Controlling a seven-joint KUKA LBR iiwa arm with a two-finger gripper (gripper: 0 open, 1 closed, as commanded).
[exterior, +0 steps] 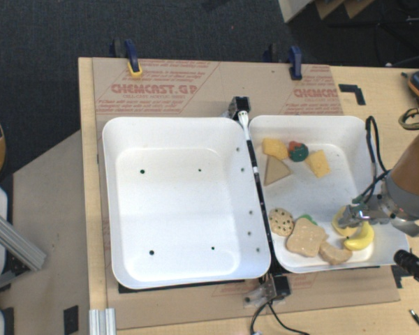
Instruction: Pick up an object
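The right bin (314, 125) holds several toy foods. A yellow banana (361, 238) lies near its right front corner. My gripper (350, 218) hangs low over the banana's upper end, the arm coming in from the right edge. A toast slice (306, 239), a smaller bread piece (334, 253) and a chocolate-chip cookie (281, 222) lie along the front. Farther back sit a tan wedge (276, 170), a yellow block (274, 147), a red and green piece (297, 151) and a yellow cheese cube (318, 164).
The left bin (126, 135) stands beside the right one, sharing a middle rim. A black cable (372, 149) runs down along the right bin's right wall toward the wrist. Blue clamps (295, 63) hold the cardboard bench cover at the back.
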